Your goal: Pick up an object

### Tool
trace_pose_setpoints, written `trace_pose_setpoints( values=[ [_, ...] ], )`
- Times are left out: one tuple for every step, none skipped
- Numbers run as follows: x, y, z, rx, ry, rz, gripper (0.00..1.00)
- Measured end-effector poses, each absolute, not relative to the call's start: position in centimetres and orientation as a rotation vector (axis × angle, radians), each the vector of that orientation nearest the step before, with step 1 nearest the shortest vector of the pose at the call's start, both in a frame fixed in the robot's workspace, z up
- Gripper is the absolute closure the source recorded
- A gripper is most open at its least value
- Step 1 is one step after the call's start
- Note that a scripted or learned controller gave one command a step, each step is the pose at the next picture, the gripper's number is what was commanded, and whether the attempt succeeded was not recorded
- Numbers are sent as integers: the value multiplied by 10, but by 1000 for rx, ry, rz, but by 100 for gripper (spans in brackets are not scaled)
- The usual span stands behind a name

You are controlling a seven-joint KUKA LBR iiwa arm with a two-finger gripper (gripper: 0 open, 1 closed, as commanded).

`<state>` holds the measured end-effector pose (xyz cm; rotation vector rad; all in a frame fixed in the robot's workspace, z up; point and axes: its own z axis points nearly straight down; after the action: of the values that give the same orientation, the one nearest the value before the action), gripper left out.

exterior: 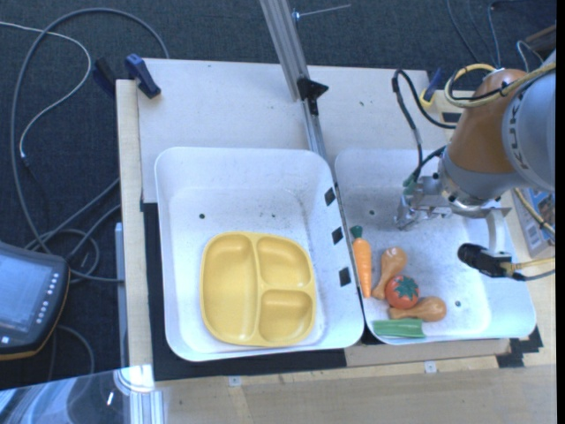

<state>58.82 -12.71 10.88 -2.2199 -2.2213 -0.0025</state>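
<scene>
Toy foods lie grouped at the front of the right bin. An orange carrot with a green top lies along the bin's left wall. Beside it is a pale orange gourd-like piece, then a red tomato and another orange piece. A green vegetable rests against the front rim. My gripper hangs over the bare middle of the right bin, behind and to the right of the carrot, apart from all the foods.
The left bin holds a yellow divided plate. A metal pole slants down between the bins. Cables and blue clamps sit on the bench behind.
</scene>
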Motion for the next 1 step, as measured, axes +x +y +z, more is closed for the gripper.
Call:
trace_pose_setpoints(
  values=[
    [592, -125, 174, -2224, -2228, -8, 100]
  ],
)
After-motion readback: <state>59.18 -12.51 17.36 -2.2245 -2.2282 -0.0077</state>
